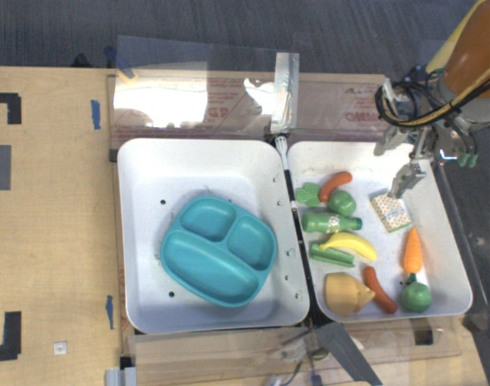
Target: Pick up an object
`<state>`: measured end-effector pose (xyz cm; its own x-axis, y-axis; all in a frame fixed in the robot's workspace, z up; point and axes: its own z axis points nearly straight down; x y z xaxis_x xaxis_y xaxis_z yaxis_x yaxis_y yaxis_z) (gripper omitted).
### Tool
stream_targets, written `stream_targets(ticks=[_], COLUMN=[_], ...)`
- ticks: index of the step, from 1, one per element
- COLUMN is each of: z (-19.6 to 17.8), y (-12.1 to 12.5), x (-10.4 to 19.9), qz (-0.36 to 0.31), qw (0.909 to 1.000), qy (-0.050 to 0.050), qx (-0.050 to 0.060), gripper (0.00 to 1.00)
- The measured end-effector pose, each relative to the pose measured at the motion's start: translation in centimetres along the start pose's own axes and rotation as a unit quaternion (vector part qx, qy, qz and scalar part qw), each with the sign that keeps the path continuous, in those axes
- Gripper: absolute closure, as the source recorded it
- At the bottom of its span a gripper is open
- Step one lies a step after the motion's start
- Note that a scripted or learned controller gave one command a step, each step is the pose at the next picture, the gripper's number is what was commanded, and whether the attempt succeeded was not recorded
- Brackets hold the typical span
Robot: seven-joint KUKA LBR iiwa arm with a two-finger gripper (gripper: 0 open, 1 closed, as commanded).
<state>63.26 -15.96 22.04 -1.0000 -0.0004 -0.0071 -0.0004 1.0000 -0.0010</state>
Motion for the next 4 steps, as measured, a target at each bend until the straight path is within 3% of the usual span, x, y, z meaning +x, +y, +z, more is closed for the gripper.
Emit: stream_targets(ticks=[1,2,4], z=[9.0,10.1,10.1], y=[4.5,5.1,5.6], x=[-4.0,-4.2,-3.4], qz=[-0.043,-0.072,-0.093], qw=[0.999,0.9973,0.9953], qy=[-0.012,-0.012,-0.026], qx=[0.001,0.005,0.008], gripper=[0.0,0.0,0.0])
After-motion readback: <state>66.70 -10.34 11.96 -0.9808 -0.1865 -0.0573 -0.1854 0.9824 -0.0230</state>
